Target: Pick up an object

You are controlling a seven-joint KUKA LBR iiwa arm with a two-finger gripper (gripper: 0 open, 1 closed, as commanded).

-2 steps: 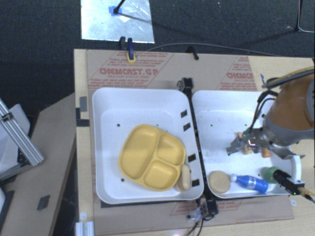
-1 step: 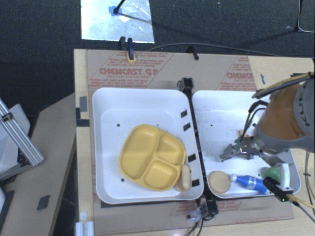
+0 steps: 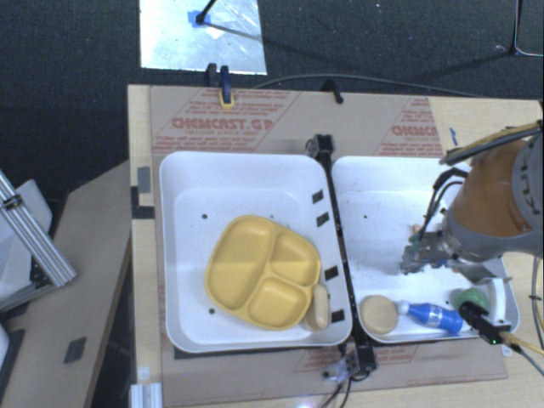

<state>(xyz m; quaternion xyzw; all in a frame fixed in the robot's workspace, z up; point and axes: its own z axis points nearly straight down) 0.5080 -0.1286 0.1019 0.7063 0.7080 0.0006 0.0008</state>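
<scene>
In the camera view the hand (image 3: pixel 414 259) hovers low inside the right bin (image 3: pixel 374 185), just above the blue bottle (image 3: pixel 432 315) and tan disc (image 3: pixel 379 314) along its near wall, probably lining up a grasp; its opening cannot be told

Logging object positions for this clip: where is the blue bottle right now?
The blue bottle lies on its side along the near edge of the right bin, between a tan round piece and a green object.
</scene>
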